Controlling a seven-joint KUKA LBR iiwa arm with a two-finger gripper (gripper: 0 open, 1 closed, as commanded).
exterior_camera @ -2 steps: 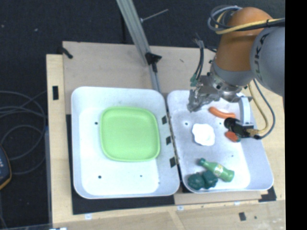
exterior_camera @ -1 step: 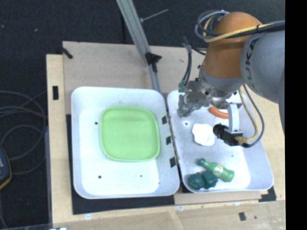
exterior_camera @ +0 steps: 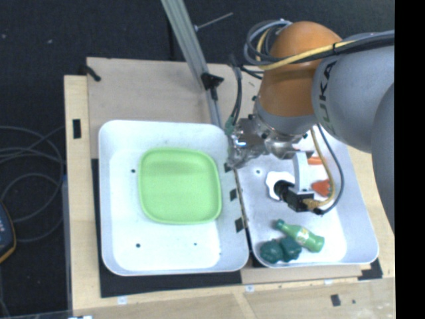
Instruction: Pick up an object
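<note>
The bottle (exterior_camera: 300, 236) lay down-right of the fingers (exterior_camera: 234, 153), neck seemingly toward them; their spread could not be told.

Setting: robotics laboratory, test cell. Evidence: grey industrial arm (exterior_camera: 362, 92) with orange band (exterior_camera: 292, 52) and exposed cabling; plywood bench (exterior_camera: 133, 92) bearing a white bin (exterior_camera: 113, 178) beside a second white bin (exterior_camera: 362, 241); bare aluminium rail (exterior_camera: 182, 25) slanting over the bench's far edge; loose cables (exterior_camera: 26, 171) on a dark floor.

The plate (exterior_camera: 179, 185) is pale green, the bottle (exterior_camera: 300, 236) bright green, the lump (exterior_camera: 279, 250) dark teal.
</note>
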